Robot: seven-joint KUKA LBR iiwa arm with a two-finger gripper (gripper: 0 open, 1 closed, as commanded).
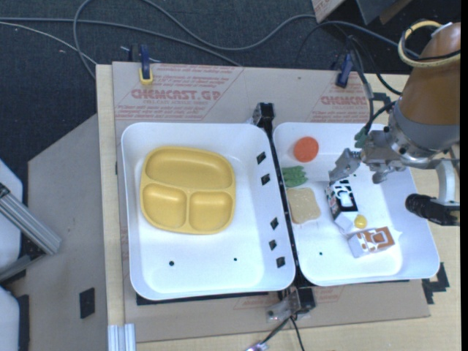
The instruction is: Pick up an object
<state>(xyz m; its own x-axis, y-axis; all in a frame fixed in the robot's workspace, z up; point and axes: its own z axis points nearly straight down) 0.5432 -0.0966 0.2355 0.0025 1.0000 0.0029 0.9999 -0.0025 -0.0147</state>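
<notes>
Fingers (344, 168) hover over the right bin (420, 258), just above a black-and-white carton (342, 198); whether they are released or clenched, I cannot tell. Left bin (139, 269) holds a yellow tray (188, 189).

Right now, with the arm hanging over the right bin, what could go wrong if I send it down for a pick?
1. The black and white carton, tan block and small orange-and-white box lie close together, so the pincer may nudge a neighbour.
2. The pincer hangs at the carton's upper end, so a grasp could catch an edge and slip.
3. The small yellow piece beside the carton could get knocked aside.
</notes>
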